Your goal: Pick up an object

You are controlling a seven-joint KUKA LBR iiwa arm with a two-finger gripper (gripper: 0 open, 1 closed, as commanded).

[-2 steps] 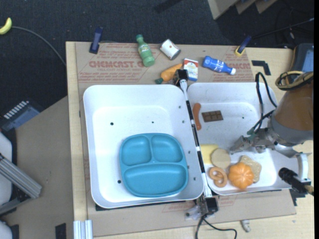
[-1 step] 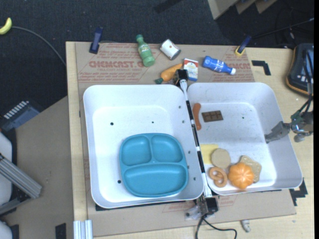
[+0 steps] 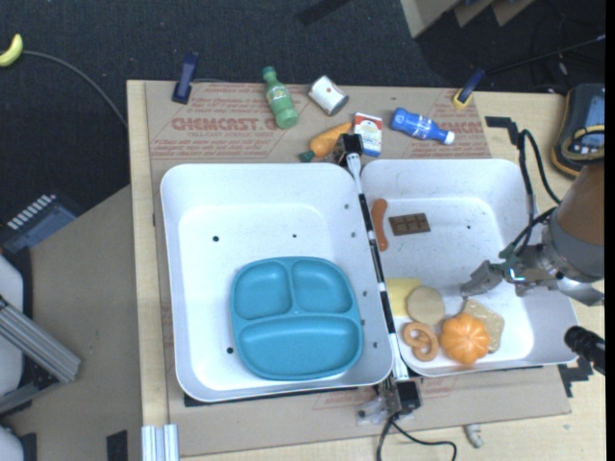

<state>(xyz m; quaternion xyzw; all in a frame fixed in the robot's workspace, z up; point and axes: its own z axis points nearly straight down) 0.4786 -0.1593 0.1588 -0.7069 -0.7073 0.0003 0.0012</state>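
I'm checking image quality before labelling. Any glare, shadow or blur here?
Camera view: even light, the bins bright white but not blown out; soft shadow under the tray; the gripper slightly blurred; small items like the pretzel soft but recognisable.
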